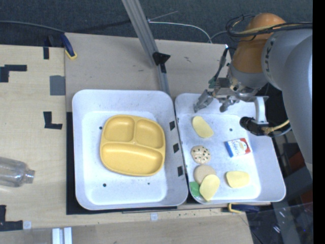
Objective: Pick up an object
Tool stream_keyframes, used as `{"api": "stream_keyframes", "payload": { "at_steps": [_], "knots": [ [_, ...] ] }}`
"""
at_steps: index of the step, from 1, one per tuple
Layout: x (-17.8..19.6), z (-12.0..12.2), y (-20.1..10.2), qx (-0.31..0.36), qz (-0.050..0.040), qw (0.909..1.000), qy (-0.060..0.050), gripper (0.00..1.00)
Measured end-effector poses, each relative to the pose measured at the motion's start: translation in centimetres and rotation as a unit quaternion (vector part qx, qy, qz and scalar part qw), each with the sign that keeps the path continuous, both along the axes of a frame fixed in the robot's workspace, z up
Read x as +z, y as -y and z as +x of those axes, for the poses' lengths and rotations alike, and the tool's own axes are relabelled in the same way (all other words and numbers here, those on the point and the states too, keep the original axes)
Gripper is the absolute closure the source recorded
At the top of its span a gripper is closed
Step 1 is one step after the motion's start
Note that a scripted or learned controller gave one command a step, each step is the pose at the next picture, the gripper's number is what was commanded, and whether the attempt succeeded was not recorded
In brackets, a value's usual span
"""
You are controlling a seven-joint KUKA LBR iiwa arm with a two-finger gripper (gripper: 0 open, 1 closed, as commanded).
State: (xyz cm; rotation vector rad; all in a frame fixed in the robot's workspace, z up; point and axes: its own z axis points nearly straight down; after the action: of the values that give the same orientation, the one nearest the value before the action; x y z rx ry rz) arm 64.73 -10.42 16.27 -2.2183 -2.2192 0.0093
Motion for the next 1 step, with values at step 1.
{"api": "stream_keyframes", "payload": {
  "at_steps": [1],
  "knots": [
    [1.26,0.22,-0.18,0.002,0.0008,1.0000,0.003,1.00]
  ]
}}
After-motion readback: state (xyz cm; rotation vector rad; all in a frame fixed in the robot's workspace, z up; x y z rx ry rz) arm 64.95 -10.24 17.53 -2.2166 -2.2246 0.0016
